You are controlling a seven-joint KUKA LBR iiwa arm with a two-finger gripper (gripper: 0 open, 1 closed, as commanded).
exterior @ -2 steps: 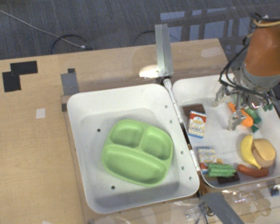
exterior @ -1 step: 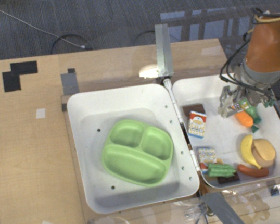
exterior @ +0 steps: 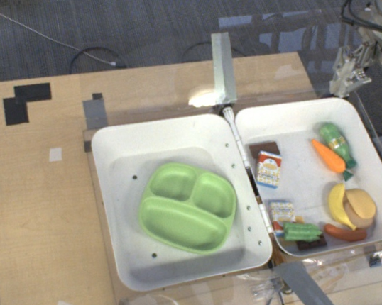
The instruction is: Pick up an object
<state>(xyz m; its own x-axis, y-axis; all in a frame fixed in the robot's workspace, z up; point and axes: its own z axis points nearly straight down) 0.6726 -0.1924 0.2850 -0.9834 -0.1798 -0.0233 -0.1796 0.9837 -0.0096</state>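
I'm looking at the left shallow white plastic bin [exterior: 115, 217] first, since it's the biggest thing going, with a lime-green three-compartment plastic tray [exterior: 187, 207] lying in the middle of it. The right shallow white plastic bin [exterior: 359, 121] is sitting right beside it and it's holding all the small stuff.

The grey metal two-finger gripper [exterior: 349, 77] is hanging just past the right bin's far right corner, outside the rim and well apart from everything inside. So I'm reading this as the approach step: nothing picked, nothing touched. Whether it's spread or pinched, I can't tell; it's a small blurry tangle of metal at this angle.

Going down in size among the candidates: a yellow toy banana [exterior: 337, 205] touching a tan round bun-shaped toy [exterior: 361, 206] by the near right corner, an orange toy carrot [exterior: 329, 155] lying against a green leafy toy vegetable [exterior: 336, 141], then a small white and red printed carton [exterior: 269, 169] near the divider.

My guess for the next move: swing in over the bin and drop on something standing clear, probably the carton.

The heap along the near edge is overlapping, so I can't tell those pieces apart. The arm itself is cut off at the frame's right.
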